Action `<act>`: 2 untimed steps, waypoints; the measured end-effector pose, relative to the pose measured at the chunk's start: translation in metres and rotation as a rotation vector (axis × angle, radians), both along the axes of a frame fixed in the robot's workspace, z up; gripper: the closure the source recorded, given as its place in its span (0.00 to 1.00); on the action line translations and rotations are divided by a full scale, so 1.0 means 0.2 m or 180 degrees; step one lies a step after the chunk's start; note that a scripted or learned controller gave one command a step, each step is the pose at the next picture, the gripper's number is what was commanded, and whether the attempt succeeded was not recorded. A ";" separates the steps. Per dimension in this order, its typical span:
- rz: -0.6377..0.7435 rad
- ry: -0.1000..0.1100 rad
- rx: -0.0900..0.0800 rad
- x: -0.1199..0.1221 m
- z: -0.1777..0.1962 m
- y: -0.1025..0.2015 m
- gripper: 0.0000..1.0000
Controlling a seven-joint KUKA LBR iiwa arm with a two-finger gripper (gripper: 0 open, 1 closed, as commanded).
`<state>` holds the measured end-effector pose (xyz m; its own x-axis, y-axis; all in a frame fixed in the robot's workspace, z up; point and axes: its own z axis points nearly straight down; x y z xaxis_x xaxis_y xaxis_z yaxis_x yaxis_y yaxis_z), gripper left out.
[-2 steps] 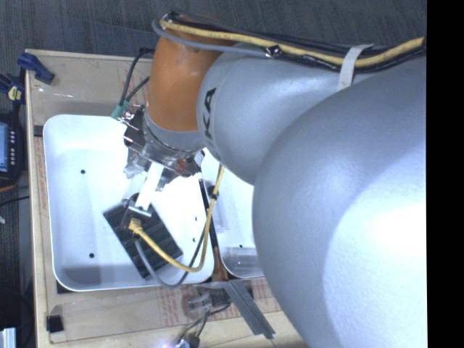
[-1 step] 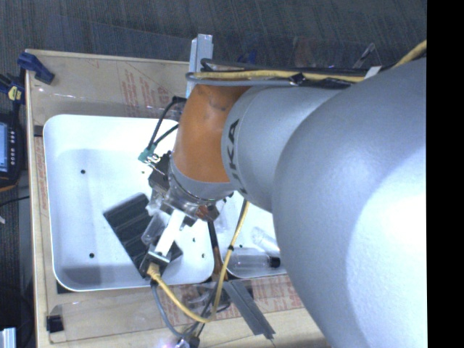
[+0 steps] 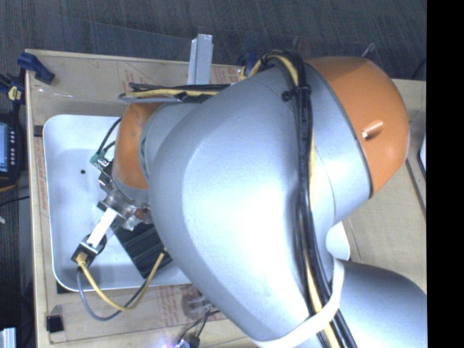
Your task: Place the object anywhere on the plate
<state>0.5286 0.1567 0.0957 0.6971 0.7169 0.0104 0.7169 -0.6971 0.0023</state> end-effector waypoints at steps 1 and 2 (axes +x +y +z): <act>-0.1886 0.0037 -0.0012 0.11 0.42 -0.04 1.00; -0.1673 0.0010 -0.0008 0.17 1.39 -0.03 1.00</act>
